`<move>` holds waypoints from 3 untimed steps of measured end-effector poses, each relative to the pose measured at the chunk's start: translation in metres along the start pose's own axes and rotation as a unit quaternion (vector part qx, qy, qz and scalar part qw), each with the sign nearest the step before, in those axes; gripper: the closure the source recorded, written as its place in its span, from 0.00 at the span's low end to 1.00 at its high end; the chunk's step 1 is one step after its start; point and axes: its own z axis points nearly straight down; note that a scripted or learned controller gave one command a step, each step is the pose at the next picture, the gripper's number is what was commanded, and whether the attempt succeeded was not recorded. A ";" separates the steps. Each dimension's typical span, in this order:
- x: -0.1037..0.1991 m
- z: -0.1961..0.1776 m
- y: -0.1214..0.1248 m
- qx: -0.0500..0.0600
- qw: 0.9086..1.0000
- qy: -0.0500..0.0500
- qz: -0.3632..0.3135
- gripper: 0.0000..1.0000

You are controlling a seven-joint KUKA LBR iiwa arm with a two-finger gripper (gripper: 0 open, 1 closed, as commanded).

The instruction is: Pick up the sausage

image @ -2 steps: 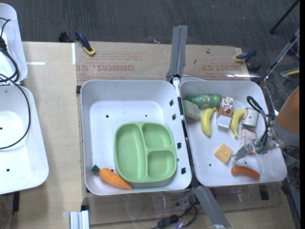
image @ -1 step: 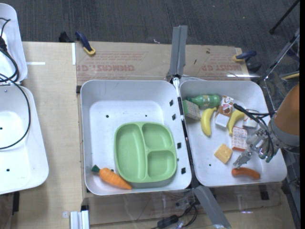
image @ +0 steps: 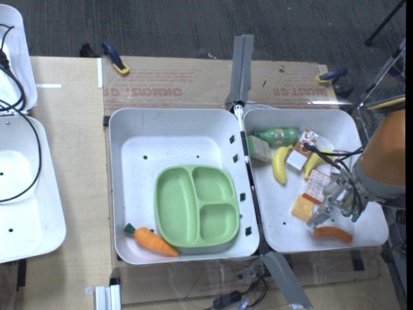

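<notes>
The sausage, orange-red and short, lies flat near the front wall of the right bin. My gripper hangs just above and behind it, reaching in from the right under the orange wrist band. Its metal fingers are spread open, one over each end of the sausage, and nothing is held between them. Cables on the wrist hide part of the gripper body.
The right bin also holds a yellow cheese block just left of the gripper, a red-and-white packet, two bananas, and a green bottle. In the left bin are a green divided plate and a carrot.
</notes>
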 end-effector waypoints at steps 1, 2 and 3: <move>-0.007 0.000 -0.004 0.001 0.997 0.002 -0.075 0.00; -0.007 0.000 -0.008 -0.001 0.994 0.000 -0.106 0.00; -0.014 0.005 -0.023 0.000 0.995 0.008 -0.097 0.00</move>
